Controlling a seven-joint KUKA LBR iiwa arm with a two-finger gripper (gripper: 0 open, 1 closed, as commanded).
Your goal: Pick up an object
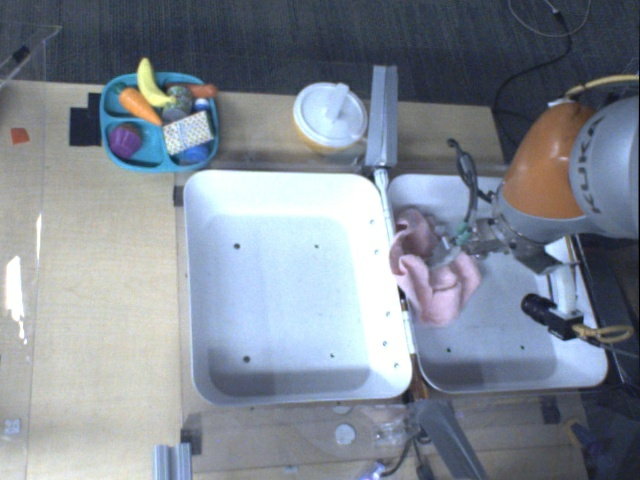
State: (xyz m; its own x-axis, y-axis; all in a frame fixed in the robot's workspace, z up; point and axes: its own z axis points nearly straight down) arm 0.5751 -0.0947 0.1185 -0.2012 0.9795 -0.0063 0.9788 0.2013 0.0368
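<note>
A crumpled pink cloth [430,283] lies in the right bin [510,363], bunched against the bin's left wall. My gripper [455,250] reaches in from the right and sits down at the cloth's upper right part, touching or pressed into its folds. The cloth hides the gripper's tip. The grey arm with its orange band [545,173] hangs over the right bin's upper right corner.
The left bin [290,288] lies beside the right one, parted from it by a thin rim. Behind the bins stand a blue tray of toy food [160,118], a white lidded cup [330,115] and an upright metal post [381,118].
</note>
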